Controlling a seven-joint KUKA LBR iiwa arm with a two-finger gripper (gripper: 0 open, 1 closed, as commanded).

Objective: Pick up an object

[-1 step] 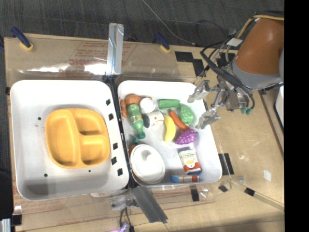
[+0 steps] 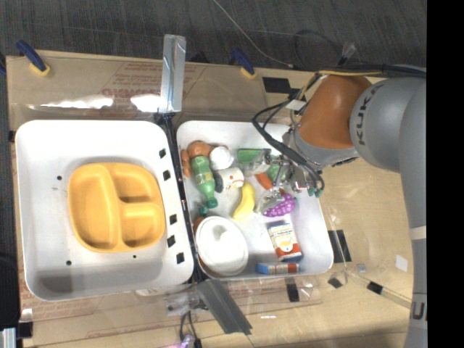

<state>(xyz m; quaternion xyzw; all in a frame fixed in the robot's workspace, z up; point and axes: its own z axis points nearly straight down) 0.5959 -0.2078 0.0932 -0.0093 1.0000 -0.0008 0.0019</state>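
1. Left of the pincer [image 2: 284,185], banana [image 2: 245,201], green bottle [image 2: 204,178] and cup [image 2: 232,177] crowd the right bin [image 2: 319,227].
2. Just below it, purple grapes [image 2: 278,206] and carton [image 2: 283,240] block.
3. Far left, bare floor surrounds the yellow tray [image 2: 116,205].

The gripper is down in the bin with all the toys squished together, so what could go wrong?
1. The gripper sits among purple grapes, a banana and a green bottle; it might nudge a neighbour or catch two things.
2. The grapes look bumpy, so they may slip out.
3. Loose cables hang near the wrist and could snag.
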